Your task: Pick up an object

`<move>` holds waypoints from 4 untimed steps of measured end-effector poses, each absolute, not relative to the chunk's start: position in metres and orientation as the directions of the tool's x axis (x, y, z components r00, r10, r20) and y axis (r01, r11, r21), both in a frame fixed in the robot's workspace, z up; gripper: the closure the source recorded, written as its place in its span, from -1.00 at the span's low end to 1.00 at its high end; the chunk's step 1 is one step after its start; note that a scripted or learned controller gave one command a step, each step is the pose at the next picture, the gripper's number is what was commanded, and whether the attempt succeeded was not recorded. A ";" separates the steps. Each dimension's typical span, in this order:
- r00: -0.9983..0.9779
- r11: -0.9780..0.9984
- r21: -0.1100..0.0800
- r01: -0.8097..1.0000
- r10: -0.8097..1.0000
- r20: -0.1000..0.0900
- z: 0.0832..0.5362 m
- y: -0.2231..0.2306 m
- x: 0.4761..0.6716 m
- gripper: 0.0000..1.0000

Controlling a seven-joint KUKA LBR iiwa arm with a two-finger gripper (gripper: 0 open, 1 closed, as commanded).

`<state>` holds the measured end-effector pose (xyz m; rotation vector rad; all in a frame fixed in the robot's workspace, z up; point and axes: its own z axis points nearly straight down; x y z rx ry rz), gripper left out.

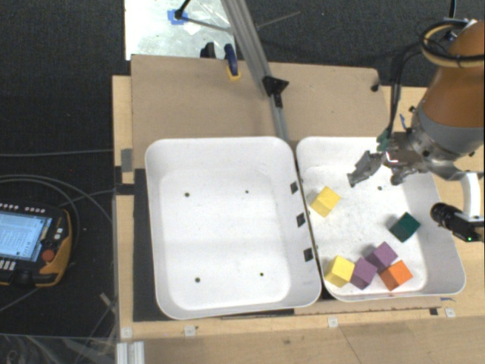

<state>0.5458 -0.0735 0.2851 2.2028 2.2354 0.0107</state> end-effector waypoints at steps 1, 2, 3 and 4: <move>0.003 -0.003 0.001 1.000 1.000 -0.002 0.273 -0.122 0.544 -1.00; -0.014 0.014 0.006 1.000 1.000 0.002 0.296 -0.049 0.577 -1.00; 0.001 -0.001 -0.006 1.000 1.000 0.000 0.150 -0.082 0.544 -1.00; -0.007 0.007 0.008 1.000 1.000 0.000 0.092 -0.080 0.617 -1.00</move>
